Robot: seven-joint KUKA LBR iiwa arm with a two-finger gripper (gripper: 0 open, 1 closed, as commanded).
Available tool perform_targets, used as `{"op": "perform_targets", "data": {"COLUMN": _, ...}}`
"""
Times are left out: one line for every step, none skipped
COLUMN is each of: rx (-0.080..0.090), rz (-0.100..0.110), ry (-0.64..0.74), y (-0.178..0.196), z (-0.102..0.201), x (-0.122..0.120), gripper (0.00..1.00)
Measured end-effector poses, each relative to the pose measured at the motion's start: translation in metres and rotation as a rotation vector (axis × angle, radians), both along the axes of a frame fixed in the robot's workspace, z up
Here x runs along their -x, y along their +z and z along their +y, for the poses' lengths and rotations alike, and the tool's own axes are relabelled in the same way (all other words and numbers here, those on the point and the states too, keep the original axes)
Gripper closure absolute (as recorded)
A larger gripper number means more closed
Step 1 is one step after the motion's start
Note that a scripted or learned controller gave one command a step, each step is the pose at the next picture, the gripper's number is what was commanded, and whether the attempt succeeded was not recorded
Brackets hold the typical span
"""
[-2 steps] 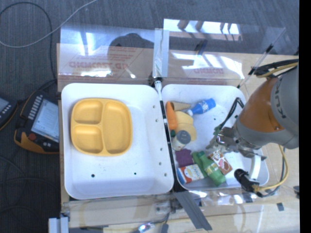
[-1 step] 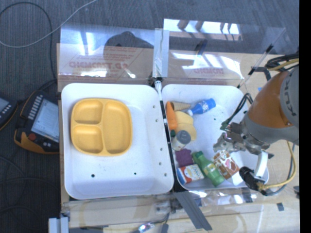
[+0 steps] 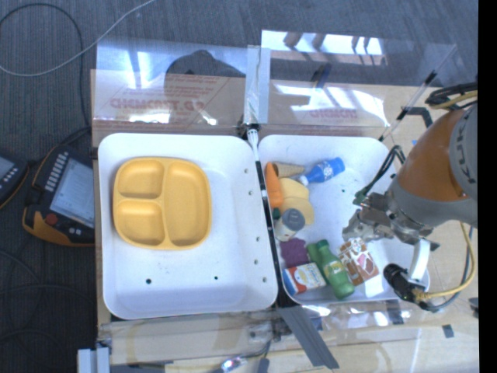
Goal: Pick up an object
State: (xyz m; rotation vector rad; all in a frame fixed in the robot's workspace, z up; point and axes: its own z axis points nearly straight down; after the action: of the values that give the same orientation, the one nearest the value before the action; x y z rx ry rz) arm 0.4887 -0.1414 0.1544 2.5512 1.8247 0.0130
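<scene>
The right bin (image 3: 342,150) holds a pile of items. A blue bottle (image 3: 324,169) lies at the back, with an orange carrot-shaped piece (image 3: 273,186) and a yellow round object (image 3: 297,195) beside it. A grey-capped item (image 3: 290,221), a purple piece (image 3: 293,250), a green bottle (image 3: 329,268), a red-and-white carton (image 3: 304,277) and a brown-red packet (image 3: 361,265) lie toward the front. My gripper (image 3: 362,228) hangs low over the bin's right side, just behind the brown-red packet. Nothing is visibly held in it.
The left bin (image 3: 155,286) carries a yellow divided plate (image 3: 163,202). A teach pendant (image 3: 58,196) lies on the floor to the left. Clear panels and cardboard stand behind both bins. The arm's orange band (image 3: 435,162) and cables crowd the right bin's right edge.
</scene>
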Motion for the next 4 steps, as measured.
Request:
{"op": "perform_targets", "data": {"rx": -0.001, "rz": 0.004, "ry": 0.000, "y": -0.001, "z": 0.000, "x": 0.001, "gripper": 0.00}}
{"op": "perform_targets", "data": {"rx": 0.001, "rz": 0.011, "ry": -0.013, "y": -0.049, "z": -0.019, "x": -0.008, "gripper": 0.00}}
{"op": "perform_targets", "data": {"rx": 0.001, "rz": -0.001, "ry": 0.007, "y": -0.064, "z": -0.028, "x": 0.000, "gripper": 0.00}}
{"op": "perform_targets", "data": {"rx": 0.000, "rz": -0.011, "ry": 0.011, "y": -0.053, "z": -0.026, "x": -0.004, "gripper": 1.00}}
